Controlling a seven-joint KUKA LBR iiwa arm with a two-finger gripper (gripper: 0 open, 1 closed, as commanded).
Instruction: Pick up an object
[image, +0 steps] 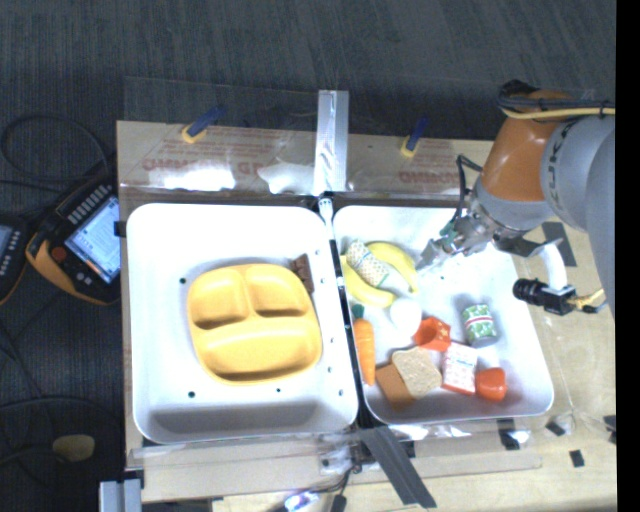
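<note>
The grey robot arm with the orange band (520, 165) comes in from the right side of the surface (580, 360). Its tool (447, 243) hangs over the far right part of the right shallow white bin (535, 395). The tool is small and blurry here, so I cannot tell if it is open or closed. Nothing can be seen in its grip. Its tip is near the yellow banana (385, 275) but looks apart from it.

The things to pick up all lie in the right bin. The banana is smooth and curved and sits near the far left corner. A small roll with a checked pattern (367, 262) lies on top of it. A long orange carrot (363, 348) lies along the left wall. A round white ball-like thing (404, 315) is just beside the banana. A small green and white can (479, 324) stands near the middle right. A tan slice of toy bread (416, 371), a red and white box (460, 368), an orange-red pepper-like piece (432, 332) and a small red block (490, 383) crowd together near the front edge.

The left shallow white bin (160, 400) holds a shiny yellow plastic tray with three sections (255, 320) in its middle. A small dark brown piece (303, 268) touches the tray's far right corner.
</note>
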